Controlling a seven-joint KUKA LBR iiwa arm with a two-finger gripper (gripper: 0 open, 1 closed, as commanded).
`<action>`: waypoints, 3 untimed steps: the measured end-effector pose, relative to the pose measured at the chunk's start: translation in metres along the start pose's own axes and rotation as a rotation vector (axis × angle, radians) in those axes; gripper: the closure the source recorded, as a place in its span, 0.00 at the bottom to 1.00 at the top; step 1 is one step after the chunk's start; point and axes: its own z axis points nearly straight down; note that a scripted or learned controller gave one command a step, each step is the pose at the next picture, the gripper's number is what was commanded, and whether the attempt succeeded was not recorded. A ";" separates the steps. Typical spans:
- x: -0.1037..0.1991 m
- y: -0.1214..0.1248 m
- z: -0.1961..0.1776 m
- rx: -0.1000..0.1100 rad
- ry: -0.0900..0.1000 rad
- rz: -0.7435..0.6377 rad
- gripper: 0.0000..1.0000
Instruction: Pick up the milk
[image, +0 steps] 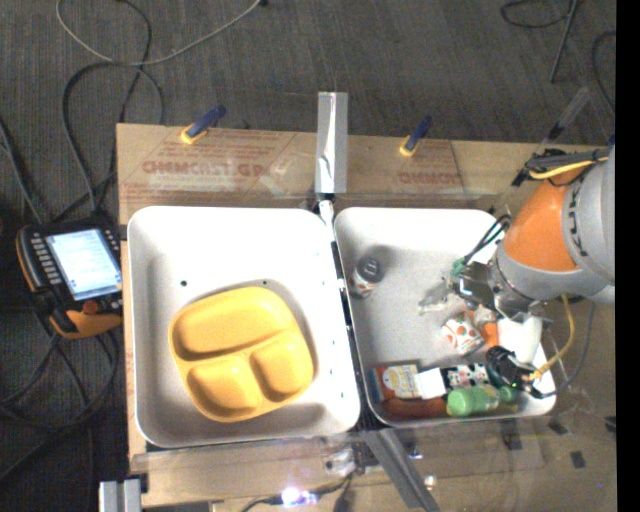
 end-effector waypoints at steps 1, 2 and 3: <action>0.019 0.010 -0.002 0.024 -0.015 -0.122 0.00; 0.020 0.009 -0.010 0.029 -0.012 -0.122 1.00; -0.027 -0.042 -0.072 0.027 -0.015 -0.413 1.00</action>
